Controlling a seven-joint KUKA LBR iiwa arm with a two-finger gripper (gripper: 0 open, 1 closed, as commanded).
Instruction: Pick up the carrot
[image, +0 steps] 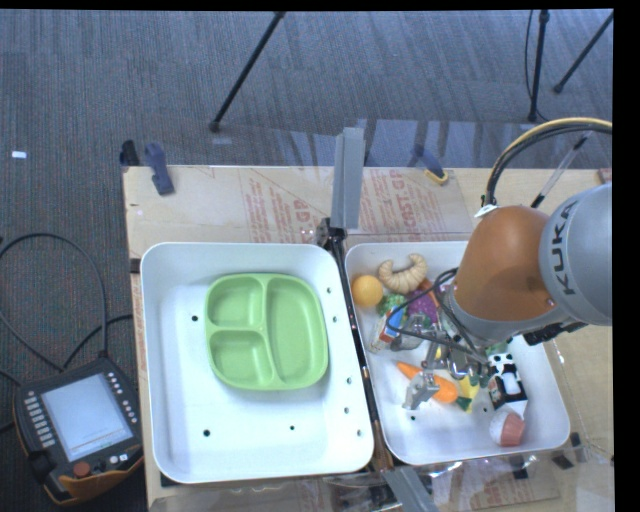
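Nearest to us is the arm (560, 265), its orange band bulging over the right bin (555, 425) as it reaches in from the right and bends down toward the toys. Below it we see the jaws (432, 375) hanging low over the pile; we cannot tell how far apart they stand, nor whether anything is between them. We count two white bins on the counter (240, 200). The left bin (170, 440) holds one green divided plate (267, 330) with three compartments. In the right bin we count one carrot (425, 380), orange, lying just beneath the jaws near the bin's middle; one orange ball-shaped fruit (367, 290) toward the far left corner; one tan croissant (402, 272) just beside it; one black-and-white toy (506, 380); and one pinkish piece (511, 430) near the front right corner. Other small toys are tangled under the wrist, too cluttered for us to count. One teach pendant (75, 420) lies on the floor at the left.
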